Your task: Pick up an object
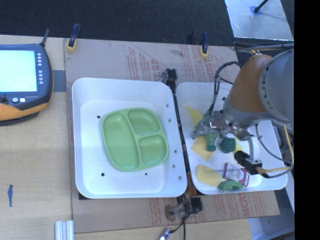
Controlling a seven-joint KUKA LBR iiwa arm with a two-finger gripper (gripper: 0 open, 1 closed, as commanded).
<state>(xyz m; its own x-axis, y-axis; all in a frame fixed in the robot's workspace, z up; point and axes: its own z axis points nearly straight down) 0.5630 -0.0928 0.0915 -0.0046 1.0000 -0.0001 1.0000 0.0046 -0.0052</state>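
Camera view gives me the right bin (pixel 280 184) as my landmark, and the arm (pixel 260 91) hangs over it — grey body, orange band, entering from the bin's right side. My hand (pixel 212 134) sits low inside that bin, toward its left wall, above a cluster of small things. Right under it I see a small teal bottle-like piece (pixel 212 143) and, just beside that, a dark green rounded object (pixel 227 144); whether the hand is spread or pinching either of them I cannot tell, since the wrist covers the tips. Yellow pieces (pixel 202 148) lie around the hand within the bin — one toward the bin's far side, one below the hand, one near the bin's front edge. A pink packet (pixel 233 172) and a green item (pixel 230 185) rest at the bin's front. Left of this bin, touching it, the other white bin (pixel 85 134) holds a green divided plate (pixel 135 139).
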